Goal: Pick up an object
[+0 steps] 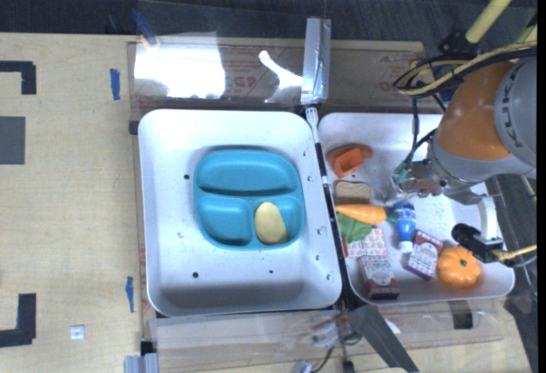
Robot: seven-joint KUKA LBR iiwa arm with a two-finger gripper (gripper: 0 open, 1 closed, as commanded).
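The right bin (386,129) holds several small items: an orange cup-like piece (350,158), a brown bread slice (351,191), a carrot (363,214), a green leafy piece (357,231), a small blue bottle (404,224), a red and white box (375,267), a purple and white packet (422,257) and an orange pumpkin-like fruit (458,267). My gripper (411,183) hangs low over the middle of this bin, just above the blue bottle and to the right of the bread. The wrist hides what lies directly beneath it.
The left bin (162,218) bears a blue divided plate (243,179) with a yellow egg-shaped object (270,223) in its lower right compartment. A ridge (328,209) separates the two bins. Cables and the arm's orange band (473,115) crowd the right side.
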